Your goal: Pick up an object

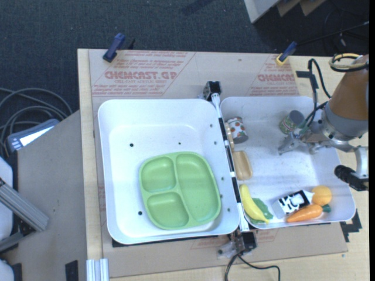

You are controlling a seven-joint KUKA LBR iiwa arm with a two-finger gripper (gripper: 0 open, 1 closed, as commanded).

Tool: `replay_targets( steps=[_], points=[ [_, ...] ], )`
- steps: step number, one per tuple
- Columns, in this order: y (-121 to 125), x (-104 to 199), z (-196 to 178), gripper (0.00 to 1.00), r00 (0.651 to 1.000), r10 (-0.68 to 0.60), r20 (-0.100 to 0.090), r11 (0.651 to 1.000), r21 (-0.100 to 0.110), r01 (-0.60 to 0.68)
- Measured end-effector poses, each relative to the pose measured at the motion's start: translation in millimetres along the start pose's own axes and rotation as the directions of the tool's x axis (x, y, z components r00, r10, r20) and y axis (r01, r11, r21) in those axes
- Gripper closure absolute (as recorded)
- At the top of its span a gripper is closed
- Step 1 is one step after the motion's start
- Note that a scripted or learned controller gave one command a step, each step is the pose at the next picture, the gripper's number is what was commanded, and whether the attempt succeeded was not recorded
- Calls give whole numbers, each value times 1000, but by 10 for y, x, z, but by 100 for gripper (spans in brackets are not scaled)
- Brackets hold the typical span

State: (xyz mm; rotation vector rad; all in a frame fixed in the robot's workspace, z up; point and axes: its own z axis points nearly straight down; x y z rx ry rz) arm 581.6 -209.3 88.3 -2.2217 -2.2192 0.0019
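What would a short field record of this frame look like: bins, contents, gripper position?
left bin: holds a green divided plate
right bin: banana, carrot, orange fruit, black-and-white packet, small can, tan block, greyish object
gripper: low over the right bin's upper part, beside the greyish object
held object: none visible between the fingers

We note both white bins (pixel 117 174) as smooth, slightly glossy plastic; the green divided plate (pixel 179 190) looks matt plastic. At 12 o'clock the bench board (pixel 176 75) reads as matt brown paper-faced sheet; the banana (pixel 251 204) and carrot (pixel 304 213) look smooth, plastic-like.
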Motion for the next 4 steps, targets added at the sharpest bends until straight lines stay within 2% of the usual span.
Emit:
replay_targets(
  steps=[1, 2, 3, 4],
  points=[
    [763, 137, 30, 0, 1000, -2, 0, 1000, -3, 2],
    [770, 132, -80, 100, 1000, -3, 3, 1000, -7, 3],
    [870, 1172, -16, 100, 1000, -2, 1, 1000, -6, 2],
    [339, 1687, -975, 100, 1000, -3, 0, 1000, -4, 3]
  ],
)
